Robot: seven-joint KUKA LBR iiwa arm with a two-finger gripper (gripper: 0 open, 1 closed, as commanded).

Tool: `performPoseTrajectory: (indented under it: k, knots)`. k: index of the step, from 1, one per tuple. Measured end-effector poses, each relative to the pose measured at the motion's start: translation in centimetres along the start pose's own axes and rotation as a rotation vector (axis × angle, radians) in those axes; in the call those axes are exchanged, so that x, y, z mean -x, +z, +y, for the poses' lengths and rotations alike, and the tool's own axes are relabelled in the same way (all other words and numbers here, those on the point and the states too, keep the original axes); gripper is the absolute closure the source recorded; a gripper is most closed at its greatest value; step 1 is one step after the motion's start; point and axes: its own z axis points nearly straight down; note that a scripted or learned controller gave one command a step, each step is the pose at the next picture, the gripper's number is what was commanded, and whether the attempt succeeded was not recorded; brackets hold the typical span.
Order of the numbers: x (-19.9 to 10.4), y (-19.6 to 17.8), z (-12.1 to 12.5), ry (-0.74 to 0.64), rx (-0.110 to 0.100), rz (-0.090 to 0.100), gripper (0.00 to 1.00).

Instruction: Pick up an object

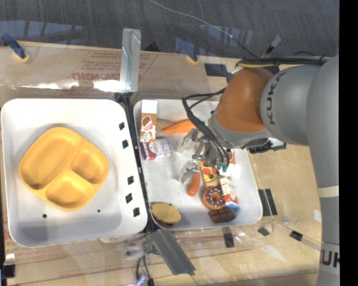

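Observation:
My gripper (194, 165) hangs low over the middle of the right bin (250, 186), under the orange wrist band. Right below its tip lies a small orange-red sausage (194, 186); whether the gripper touches it I cannot tell. An orange carrot (179, 126) lies just above the gripper. To the left are a small pink-and-white box (157, 149) and a tall printed carton (147, 124). A chocolate donut (214, 198), a colourful packet (228, 189) and a dark chocolate bar (222, 215) sit at the lower right. A brown cookie (165, 213) rests in the bin's lower left corner.
The left bin (24, 231) holds a yellow divided plate (64, 167). A black divider strip (134, 165) runs between the two bins. The grey arm (298, 106) covers the right bin's upper right corner. Cables trail over the bin's top edge.

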Motion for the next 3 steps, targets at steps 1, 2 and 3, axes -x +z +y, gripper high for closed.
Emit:
performPoseTrajectory:
  k: [1, 2, 3]
  knots:
    - [-4.8, 0.1, 0.0, 0.030, -0.001, 0.001, 0.00]
    - [5.4, 0.1, 3.8, 0.005, -0.001, 0.001, 0.00]
    - [-1.9, 0.1, 0.9, 0.021, -0.001, 0.002, 0.00]
